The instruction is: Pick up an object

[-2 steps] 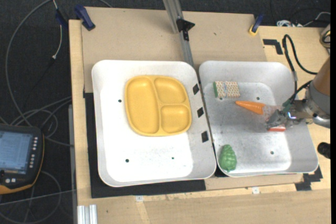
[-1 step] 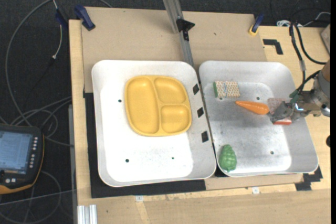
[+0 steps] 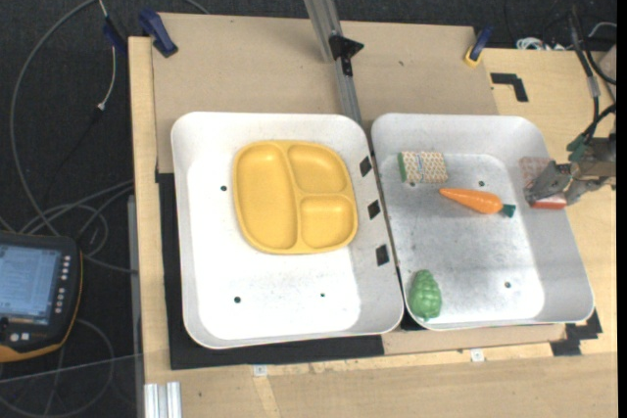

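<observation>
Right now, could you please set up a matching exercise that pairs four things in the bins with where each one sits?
Things:
1. yellow divided plate
2. toy carrot
3. green toy
4. gripper

Places:
A. near the front edge of the right bin
B. at the right bin's right rim
C. in the left bin
D. middle of the right bin, below the patterned roll

Pairs: 1-C, 2-D, 3-A, 4-B
</observation>
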You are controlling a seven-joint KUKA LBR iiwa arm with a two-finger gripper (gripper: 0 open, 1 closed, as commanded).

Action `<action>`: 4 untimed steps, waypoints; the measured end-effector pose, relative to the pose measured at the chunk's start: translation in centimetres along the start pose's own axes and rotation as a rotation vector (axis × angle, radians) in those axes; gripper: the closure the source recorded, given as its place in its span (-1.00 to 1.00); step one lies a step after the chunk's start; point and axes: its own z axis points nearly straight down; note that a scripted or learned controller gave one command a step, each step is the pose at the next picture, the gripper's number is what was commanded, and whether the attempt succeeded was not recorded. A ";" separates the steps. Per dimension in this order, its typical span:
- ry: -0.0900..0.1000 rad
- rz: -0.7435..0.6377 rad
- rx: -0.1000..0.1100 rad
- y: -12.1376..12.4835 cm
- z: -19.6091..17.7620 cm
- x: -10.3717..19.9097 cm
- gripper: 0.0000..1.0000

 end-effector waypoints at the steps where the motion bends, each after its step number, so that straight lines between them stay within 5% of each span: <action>1: 0.005 -0.005 0.005 0.6 -0.8 5.6 1.00; 4: 0.005 -0.006 0.007 3.3 -1.6 22.5 1.00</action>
